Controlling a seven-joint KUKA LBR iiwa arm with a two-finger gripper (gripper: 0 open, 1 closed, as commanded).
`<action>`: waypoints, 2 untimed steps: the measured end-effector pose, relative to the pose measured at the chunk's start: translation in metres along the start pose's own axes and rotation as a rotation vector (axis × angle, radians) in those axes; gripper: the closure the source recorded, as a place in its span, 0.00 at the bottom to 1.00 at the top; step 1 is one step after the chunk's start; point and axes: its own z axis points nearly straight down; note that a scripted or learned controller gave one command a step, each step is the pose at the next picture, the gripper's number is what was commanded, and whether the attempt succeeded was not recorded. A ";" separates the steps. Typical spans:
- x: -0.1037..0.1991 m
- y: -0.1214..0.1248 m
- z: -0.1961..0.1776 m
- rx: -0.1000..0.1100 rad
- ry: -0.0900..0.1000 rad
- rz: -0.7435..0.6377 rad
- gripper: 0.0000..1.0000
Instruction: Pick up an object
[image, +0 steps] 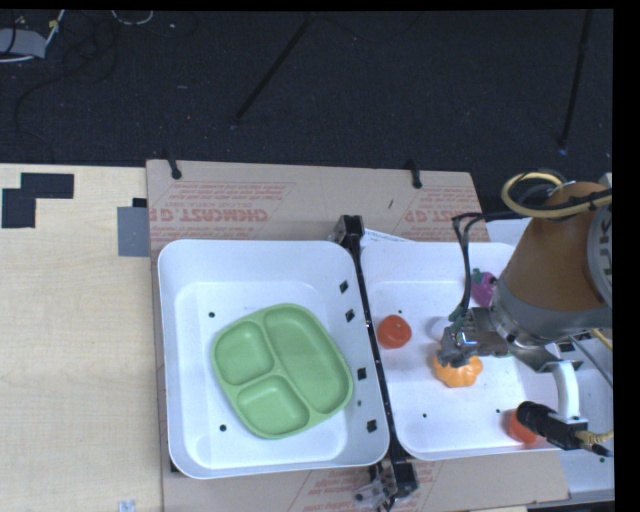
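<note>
Hanging low: the gripper (459, 345) sits over the right bin (420, 425), right on top of a yellow-orange toy (456, 373).
Fingers: too small and dark against the toy to judge; I cannot tell how far apart they stand or whether anything is between them.
Yellow-orange toy: directly under the fingertips, touching or nearly so, on the bin floor toward the middle of the right bin.
Arm: the grey and orange arm (555, 270) comes in from the right and covers the far right part of that bin behind the fingers.
Orange ball: a small orange ball (394, 331) lies to the left of the fingers, apart from the toy, near the divider between the bins.
Purple thing: a small purple thing (484, 289) shows just above and to the right of the fingers, partly hidden by the arm and a black cable.
Red-orange thing: another red-orange thing (520, 427) lies below and to the right of the fingers, near the bin's near edge, with a black part resting over it.
Left bin: the left bin (190, 290) is well to the left of the fingers and holds a green divided plate (280, 370), lying flat and turned at a slant.
</note>
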 end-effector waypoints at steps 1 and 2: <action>-0.001 0.000 -0.014 0.002 0.000 0.001 1.00; 0.048 0.024 -0.009 0.004 0.002 -0.003 1.00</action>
